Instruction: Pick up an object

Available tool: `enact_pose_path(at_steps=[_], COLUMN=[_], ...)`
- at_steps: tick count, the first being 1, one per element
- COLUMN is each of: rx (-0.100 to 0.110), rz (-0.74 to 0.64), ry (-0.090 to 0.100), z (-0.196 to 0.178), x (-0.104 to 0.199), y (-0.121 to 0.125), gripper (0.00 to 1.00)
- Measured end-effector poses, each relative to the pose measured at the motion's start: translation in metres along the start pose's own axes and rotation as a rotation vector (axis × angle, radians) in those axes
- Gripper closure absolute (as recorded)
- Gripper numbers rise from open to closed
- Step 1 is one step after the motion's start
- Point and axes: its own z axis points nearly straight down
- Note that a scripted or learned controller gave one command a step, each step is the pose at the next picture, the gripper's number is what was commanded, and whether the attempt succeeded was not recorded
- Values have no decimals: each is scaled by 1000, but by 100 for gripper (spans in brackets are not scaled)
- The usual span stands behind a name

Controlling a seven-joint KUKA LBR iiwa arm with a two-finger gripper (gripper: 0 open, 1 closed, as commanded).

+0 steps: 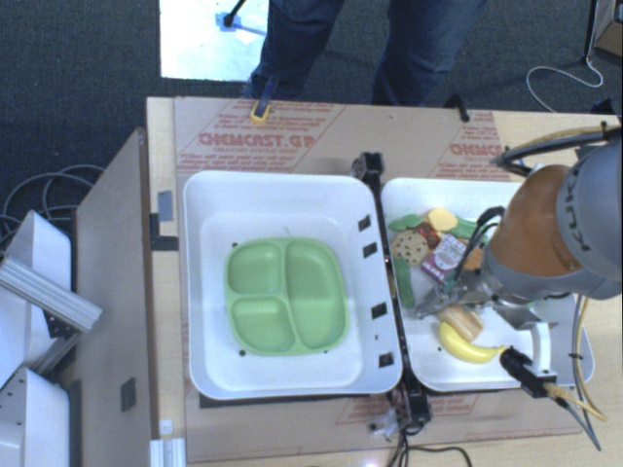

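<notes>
The bench [321, 129] is covered by brown board with red lettering, and two shallow white bins are set on it side by side. The left bin [209, 261] is taken up mostly by a green divided plate [287, 293] (four compartments, nothing seen in them). The right bin [428, 368] is partly hidden by the arm [560, 227], which is seen reaching in from the right, orange band and all.

The gripper [440, 300] is lowered into the middle of the right bin, among a loose pile of toy food. Whether anything is pinched between its fingers can't be told from this angle, nor how wide they are set.

Just below the gripper a yellow banana [469, 347] is laid flat near the bin's front edge, with a tan bun-like piece [460, 320] touching its upper side. Above the gripper a brown cookie [409, 248] is seen, a small red-and-white packet [448, 254] beside it, and a pale yellow piece [443, 220] further back. Green bits are scattered around those.
</notes>
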Motion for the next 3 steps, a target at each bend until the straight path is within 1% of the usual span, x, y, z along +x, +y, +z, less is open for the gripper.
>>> enact_pose_path(at_steps=[1,2,3], rx=[-7,-6,-27], rz=[-1,-1,-8], ry=[-1,-1,-6], z=[-12,-11,-143], x=[-1,-1,-5], y=[3,3,117], gripper=[100,0,0])
